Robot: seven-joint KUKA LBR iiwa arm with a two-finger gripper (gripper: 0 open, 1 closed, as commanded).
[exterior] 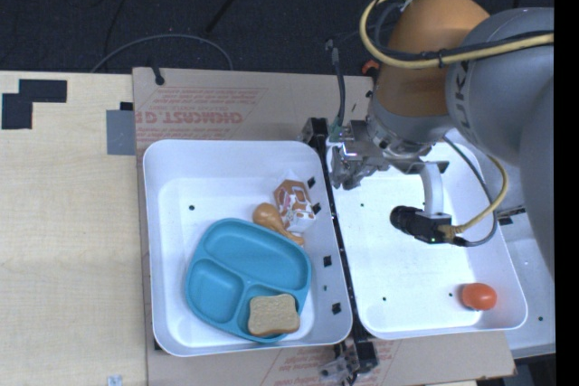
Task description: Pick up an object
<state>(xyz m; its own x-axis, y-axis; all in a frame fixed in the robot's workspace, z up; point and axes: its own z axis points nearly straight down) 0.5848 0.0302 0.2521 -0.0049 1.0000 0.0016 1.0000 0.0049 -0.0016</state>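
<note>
The small orange-red rounded object (478, 296) lies alone near the front right corner of the right-hand shallow white bin (380, 307), well apart from the arm's two-finger gripper (346, 169).

The grey arm with its orange band (434, 23) reaches in from the right, and the gripper hangs over the back left part of the right bin, close to the divide between the two bins; whether its fingers are apart or together cannot be told, and nothing is seen between them. In the left-hand shallow white bin (172, 194) a blue plastic compartment tray (240, 271) holds a tan slice of toy bread (273, 315) in its front section. Just behind the tray lie a yellow-brown drumstick-shaped toy (271, 219) and a crumpled orange-and-white wrapper (295, 202), touching each other.
</note>
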